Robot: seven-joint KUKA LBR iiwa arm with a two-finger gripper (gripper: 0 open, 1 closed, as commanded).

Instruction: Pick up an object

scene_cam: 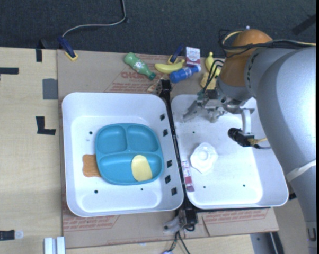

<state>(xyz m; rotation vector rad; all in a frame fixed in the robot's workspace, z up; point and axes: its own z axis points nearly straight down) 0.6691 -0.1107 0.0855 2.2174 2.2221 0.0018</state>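
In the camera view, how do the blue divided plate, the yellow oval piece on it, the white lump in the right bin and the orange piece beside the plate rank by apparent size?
1. Blue divided plate
2. White lump
3. Yellow oval piece and orange piece: alike; the orange one is partly hidden under the plate, so unranked.

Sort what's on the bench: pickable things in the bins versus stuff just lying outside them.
In the bins, for picking:
blue plate
yellow piece
orange piece
white bottle

Lying outside, behind the bins:
green bottle
banana
blue bottle
small carton
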